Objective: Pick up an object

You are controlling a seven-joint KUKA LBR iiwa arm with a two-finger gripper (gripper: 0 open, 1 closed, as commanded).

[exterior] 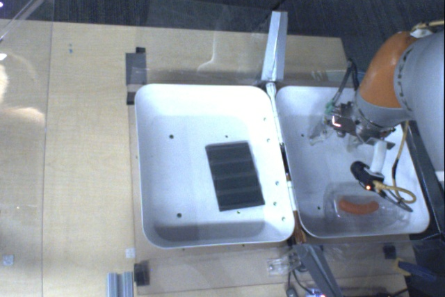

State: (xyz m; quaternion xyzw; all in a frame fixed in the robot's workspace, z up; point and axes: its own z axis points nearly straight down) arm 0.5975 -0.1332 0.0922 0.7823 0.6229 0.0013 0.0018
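Two white bins side by side on a pale wooden bench (76, 149). In the left bin (160, 149), a dark ribbed mat (235, 176), lying flat near the middle of the floor, a little turned, apart from every wall.

In the right bin (306, 177), close to the front wall, an orange sausage-shaped piece (357, 206), lying flat. Around or over it, something clear and rounded (389, 209); hard to say which of the two.

Reaching in from the right, the grey arm (424, 73) with its orange band, above the back part of the right bin. Gripper (338, 122) over the back half of that same bin, well apart from the orange piece and further still from the mat. Just beside the gripper, toward the left, a small clear scrap (318, 134) on the bin floor, too faint to name.

Not possible to tell whether spread, pressed together, or pinching something: too small and too blurred at that spot.
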